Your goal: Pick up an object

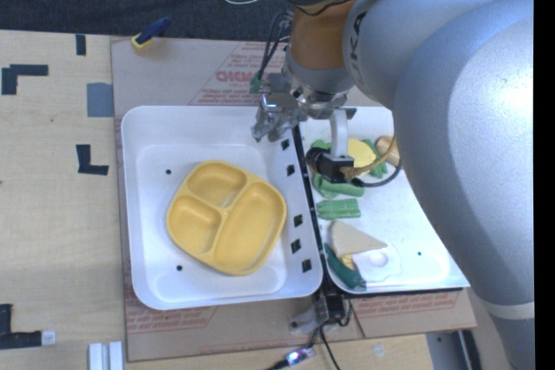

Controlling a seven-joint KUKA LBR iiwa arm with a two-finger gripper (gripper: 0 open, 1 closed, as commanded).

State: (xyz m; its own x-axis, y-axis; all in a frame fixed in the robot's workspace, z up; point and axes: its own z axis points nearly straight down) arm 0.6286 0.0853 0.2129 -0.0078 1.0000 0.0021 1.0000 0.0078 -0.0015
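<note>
1. Hanging over the far end of the wall shared by the two bins, the gripper [299, 121] has nothing visibly in it; whether it is released or clenched cannot be told.
2. Left bin [130, 186]: a yellow plate [227, 217] with three compartments and rounded corners lies flat in the middle.
3. Right bin [434, 269]: small pieces lie along its left side. A yellow piece [360, 153] is just beside the gripper, with a ribbed green piece [338, 208] nearer the camera, then a beige wedge [351, 236] touching a white piece [377, 260].
4. Red print [230, 75] on the cardboard [173, 69] under the bins is upside down and too blurred to read.
</note>
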